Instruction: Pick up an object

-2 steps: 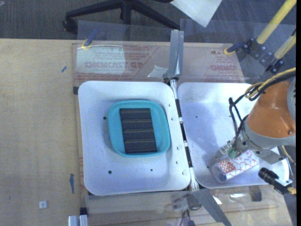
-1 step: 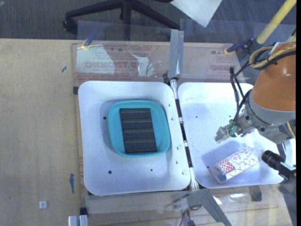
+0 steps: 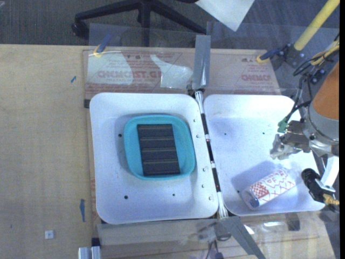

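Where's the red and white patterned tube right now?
The red and white tube lies on its side in the right bin, near its front right corner, just below the gripper.

place: robotics lab or test cell, looking office-like around the edges
surface (image 3: 38,144): plain tan wood top, sitting bare at left, blue tape bits sticking to it
bins: two shallow white bins (image 3: 108,198) lying side by side, fixed rig style
guards: clear plastic sheets (image 3: 135,72) with reversed red lettering standing behind the bins
arm (image 3: 329,104): grey industrial arm with orange band reaching in at right, cables (image 3: 310,72) trailing beside it
floor (image 3: 43,9): dark grey carpet showing at top
chair: black office chair base (image 3: 143,9) standing on the carpet
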Controlling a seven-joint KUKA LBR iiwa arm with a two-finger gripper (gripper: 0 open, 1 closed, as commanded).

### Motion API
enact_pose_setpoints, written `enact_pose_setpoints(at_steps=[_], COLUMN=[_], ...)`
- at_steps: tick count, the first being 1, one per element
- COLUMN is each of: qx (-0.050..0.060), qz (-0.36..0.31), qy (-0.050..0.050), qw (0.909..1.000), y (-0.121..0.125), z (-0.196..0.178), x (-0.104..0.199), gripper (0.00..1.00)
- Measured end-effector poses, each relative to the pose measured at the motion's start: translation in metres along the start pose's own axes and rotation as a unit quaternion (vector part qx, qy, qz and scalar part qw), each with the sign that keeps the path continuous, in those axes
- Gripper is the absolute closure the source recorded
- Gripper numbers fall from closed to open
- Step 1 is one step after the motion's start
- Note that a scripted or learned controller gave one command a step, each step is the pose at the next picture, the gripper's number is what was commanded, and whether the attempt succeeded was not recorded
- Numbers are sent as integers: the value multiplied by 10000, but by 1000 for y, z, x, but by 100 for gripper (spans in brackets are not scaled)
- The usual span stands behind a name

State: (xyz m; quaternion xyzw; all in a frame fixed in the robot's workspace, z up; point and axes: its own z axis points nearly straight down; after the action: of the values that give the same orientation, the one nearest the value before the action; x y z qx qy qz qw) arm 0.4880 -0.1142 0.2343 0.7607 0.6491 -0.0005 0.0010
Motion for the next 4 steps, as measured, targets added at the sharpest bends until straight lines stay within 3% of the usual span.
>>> enact_pose_setpoints(at_steps=[1, 2, 3, 4], qx=[3, -32, 6, 21], qz=[-5, -649, 70, 320], qy=[2, 3, 6, 11], qw=[10000, 9979, 10000, 9995], y=[0, -2, 2, -8], z=[0, 147, 72, 121], x=[1, -30, -68, -9], gripper=[0, 0, 0, 0])
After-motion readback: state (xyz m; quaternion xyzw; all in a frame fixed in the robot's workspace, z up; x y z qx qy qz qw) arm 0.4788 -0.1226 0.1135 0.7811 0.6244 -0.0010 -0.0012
